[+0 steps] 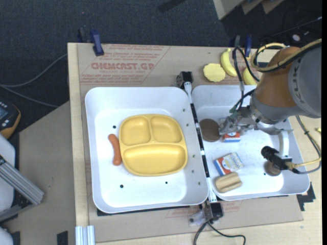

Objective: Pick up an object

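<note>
The camera view shows, nearest in the right bin (291, 185), a tan bread roll (228, 182) and a flat red, white and blue packet (228, 163). Further back, the gripper (231, 128) hangs over a small red and white item (231, 135) beside a round brown disc (208, 129); whether its jaws grip cannot be told. The left bin (102, 188) holds a glossy yellow divided plate (152, 145) and an orange sausage (115, 149).

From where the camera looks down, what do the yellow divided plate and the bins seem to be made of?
The yellow divided plate looks like moulded plastic: one even colour, rounded compartment ridges, a soft sheen. The left bin and right bin also look like plastic, thin and glossy white with rounded corners, though coated metal cannot be ruled out.
</note>
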`<state>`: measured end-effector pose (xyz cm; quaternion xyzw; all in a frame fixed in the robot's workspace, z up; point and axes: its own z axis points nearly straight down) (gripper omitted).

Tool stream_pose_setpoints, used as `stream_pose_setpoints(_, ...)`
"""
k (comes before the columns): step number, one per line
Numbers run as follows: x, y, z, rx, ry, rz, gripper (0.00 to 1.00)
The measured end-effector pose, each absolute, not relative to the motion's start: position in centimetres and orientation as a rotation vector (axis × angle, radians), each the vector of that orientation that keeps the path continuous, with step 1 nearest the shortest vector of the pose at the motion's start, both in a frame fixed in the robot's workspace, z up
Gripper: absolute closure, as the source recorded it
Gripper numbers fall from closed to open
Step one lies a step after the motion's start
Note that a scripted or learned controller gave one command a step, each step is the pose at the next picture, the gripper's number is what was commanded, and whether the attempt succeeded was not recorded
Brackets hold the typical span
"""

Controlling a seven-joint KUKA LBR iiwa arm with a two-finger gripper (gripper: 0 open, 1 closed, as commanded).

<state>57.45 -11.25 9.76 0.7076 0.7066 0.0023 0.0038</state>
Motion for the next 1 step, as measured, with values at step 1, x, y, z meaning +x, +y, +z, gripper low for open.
stream_pose_setpoints(1,58.27,-3.35,19.08,2.207,2.228,0.015,1.0)
